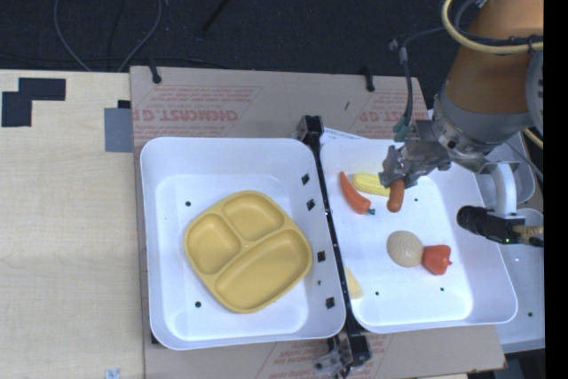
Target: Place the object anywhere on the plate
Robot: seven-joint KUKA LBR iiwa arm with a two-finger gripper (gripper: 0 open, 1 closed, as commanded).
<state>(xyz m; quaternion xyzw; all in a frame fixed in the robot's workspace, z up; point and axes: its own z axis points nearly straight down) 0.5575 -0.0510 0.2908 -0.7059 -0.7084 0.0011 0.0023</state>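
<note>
gripper: the dark two-finger gripper (398, 179) hangs over the upper middle of the right bin, its fingers closed on the top end of a small reddish-brown sausage-shaped toy (396, 195).
held thing: the sausage toy hangs nearly upright between the fingers, its lower end just above the bin floor, or perhaps touching it; which one is not clear.
arm: the grey arm with the orange band (497, 40) reaches in from the right, above the bin's far right corner.
nearest things: a yellow corn-like toy (369, 185) lies just left of the gripper, partly under it; an orange carrot-shaped toy (354, 193) lies slantwise beside the corn, near the divider.
further in the right bin: a beige egg-shaped toy (405, 248) sits toward the middle, touching a small red pepper-like toy (436, 258) on its right; a pale yellow piece (352, 284) lies at the left wall.
right bin: a shallow white bin (479, 297).
plate: a yellow three-compartment plastic plate (248, 250) lies flat in the middle of the left shallow white bin (169, 182), well apart from the held toy.
bench: both bins rest on a brown cardboard sheet (240, 106) over a pale wooden bench (62, 235).
</note>
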